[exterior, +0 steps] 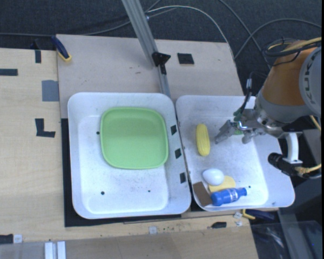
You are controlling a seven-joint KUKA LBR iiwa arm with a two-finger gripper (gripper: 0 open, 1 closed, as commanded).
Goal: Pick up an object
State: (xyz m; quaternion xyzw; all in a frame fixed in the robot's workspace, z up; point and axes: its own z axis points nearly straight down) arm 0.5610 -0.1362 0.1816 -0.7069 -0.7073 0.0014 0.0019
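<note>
Green square plate (134, 137) lies flat in the left bin (81, 161); in the right bin (275, 190) a yellow corn cob (203, 139) lies near the left wall; a white egg (213, 176) and blue bottle (228, 196) sit at the front; the claw (235, 136) hangs spread open, holding nothing, just right of the cob.

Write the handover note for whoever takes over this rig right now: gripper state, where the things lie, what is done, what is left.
Gripper: open, over the right bin, holding nothing.
Right bin: yellow corn cob just left of the fingers, apart from them; white egg-shaped object, yellow piece and blue bottle lying on its side near the front edge.
Left bin: green square plate.
Done: arm brought in over the right bin.
Left: close on one object, likely the corn cob, and lift.
</note>
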